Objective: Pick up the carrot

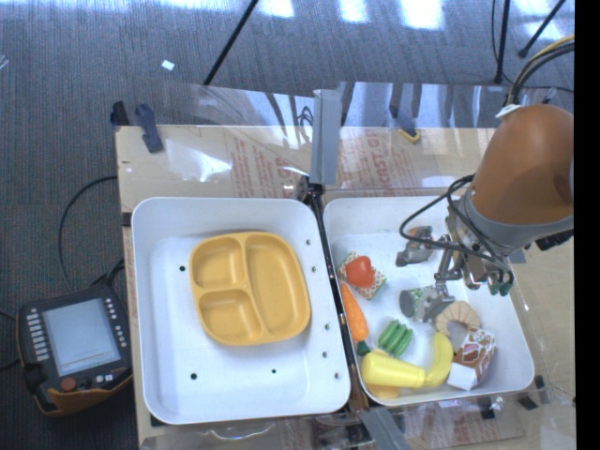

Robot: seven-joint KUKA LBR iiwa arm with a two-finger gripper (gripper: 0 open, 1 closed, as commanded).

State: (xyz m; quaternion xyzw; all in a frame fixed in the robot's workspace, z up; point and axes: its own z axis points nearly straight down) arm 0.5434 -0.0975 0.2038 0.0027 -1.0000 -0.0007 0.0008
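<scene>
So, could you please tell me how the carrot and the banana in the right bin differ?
The carrot is orange, straight and slim; the banana is yellow, curved and thicker. The carrot lies along the right bin's left wall, just below the tomato, while the banana sits near the front, between the corn cob and the bread slice. Both are toy foods lying flat, apart from the end effector.

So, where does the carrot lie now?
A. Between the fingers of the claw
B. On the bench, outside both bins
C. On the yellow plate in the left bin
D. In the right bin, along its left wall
D: the carrot lies in the right bin against its left wall, apart from the claw.
</scene>
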